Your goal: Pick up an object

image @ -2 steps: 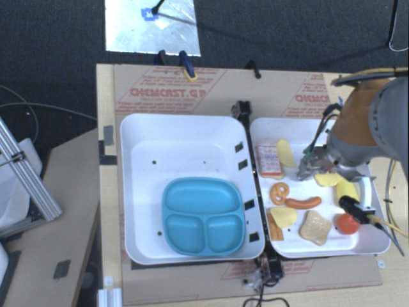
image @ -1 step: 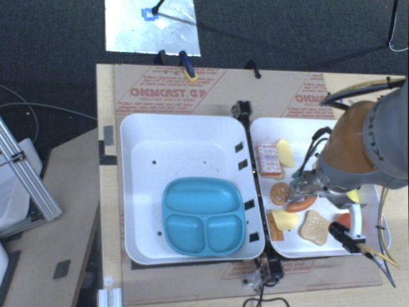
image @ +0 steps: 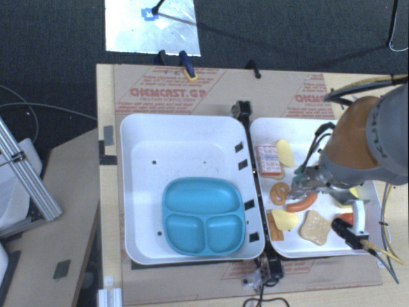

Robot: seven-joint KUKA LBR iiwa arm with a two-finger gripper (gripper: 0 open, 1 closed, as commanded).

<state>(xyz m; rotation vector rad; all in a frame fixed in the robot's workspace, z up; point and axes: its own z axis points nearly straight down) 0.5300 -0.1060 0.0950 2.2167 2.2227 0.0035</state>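
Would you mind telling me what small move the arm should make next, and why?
Probably a short descent to close on the sausage: the gripper hangs right above it in the right bin, and nothing shows between its fingers yet. The pretzel lies close beside, so go straight down.

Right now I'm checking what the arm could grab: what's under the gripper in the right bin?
Under the gripper lie a sausage and a pretzel. The arm covers the right bin further right.
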